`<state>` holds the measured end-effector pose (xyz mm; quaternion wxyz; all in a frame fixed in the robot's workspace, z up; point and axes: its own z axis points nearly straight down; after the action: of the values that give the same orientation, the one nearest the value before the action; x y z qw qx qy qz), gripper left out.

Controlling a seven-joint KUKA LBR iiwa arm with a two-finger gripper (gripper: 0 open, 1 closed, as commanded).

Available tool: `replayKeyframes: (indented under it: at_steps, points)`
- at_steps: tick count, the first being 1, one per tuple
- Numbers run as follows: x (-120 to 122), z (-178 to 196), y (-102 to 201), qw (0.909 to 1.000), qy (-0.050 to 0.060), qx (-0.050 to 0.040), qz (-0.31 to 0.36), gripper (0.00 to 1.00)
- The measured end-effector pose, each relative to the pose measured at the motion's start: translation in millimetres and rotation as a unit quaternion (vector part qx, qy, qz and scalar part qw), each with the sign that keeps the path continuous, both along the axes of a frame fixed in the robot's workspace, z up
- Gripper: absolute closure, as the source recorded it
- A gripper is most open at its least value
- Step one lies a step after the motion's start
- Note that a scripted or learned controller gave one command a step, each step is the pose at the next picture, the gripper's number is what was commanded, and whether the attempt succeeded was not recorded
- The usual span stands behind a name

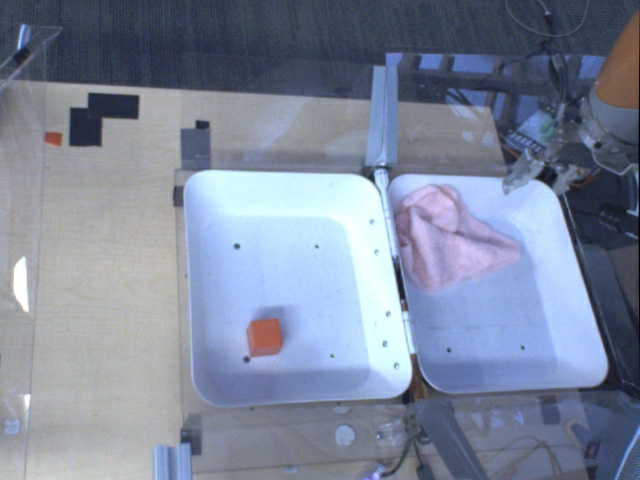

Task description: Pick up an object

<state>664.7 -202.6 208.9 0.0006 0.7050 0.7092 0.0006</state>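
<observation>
the gripper (545,173) hangs over the right bin's (560,368) far corner, fingers apparently spread and gripping nothing. a pink cloth (445,238) lies below-left, an orange block (265,337) far left; limp cloth could slip free.

Soft pink cloth (450,235), smooth white plastic bins (300,193), pale wood bench (100,268)

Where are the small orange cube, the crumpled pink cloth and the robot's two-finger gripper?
small orange cube (265,337): camera view, on its top face, in the left bin.
crumpled pink cloth (447,238): camera view, on its middle folds, in the right bin.
two-finger gripper (538,173): camera view, midway between the fingertips.
</observation>
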Motion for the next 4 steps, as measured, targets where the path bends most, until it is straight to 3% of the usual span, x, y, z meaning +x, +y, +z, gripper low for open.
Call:
replayKeyframes:
  at_steps: [1,2,3,4]
  points:
    - [-42.0,-112.7,1.3,1.0000,-0.002,-0.0004,0.001,0.00]
    - [-50.7,-119.7,-1.2,0.9982,-0.003,-0.0008,0.060,0.00]
    - [-70.0,-119.5,27.7,0.9913,-0.005,-0.0021,0.132,0.00]
    - [-105.1,-118.9,36.6,0.9908,-0.006,-0.0022,0.135,0.00]
